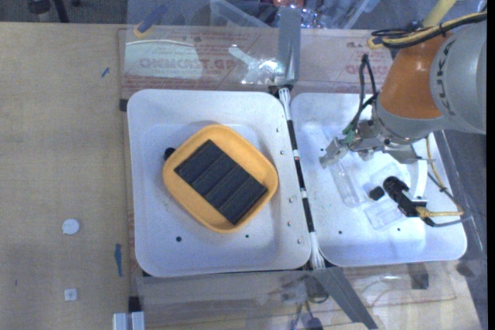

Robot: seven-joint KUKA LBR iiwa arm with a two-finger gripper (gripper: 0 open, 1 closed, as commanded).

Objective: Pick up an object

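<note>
Pincer [363, 193] over right bin [340, 243], fingers translucent, hard to make out

Grey arm [464, 73], right of frame: dark letters "KU" legible on the segment beside the orange band, the rest of the word cut off at the frame edge. Cardboard strip [201, 62] behind the two bins, upper centre: faint reddish print under clear tape, appears inverted, not legible. No other text, numbers or signs can be read.
</note>
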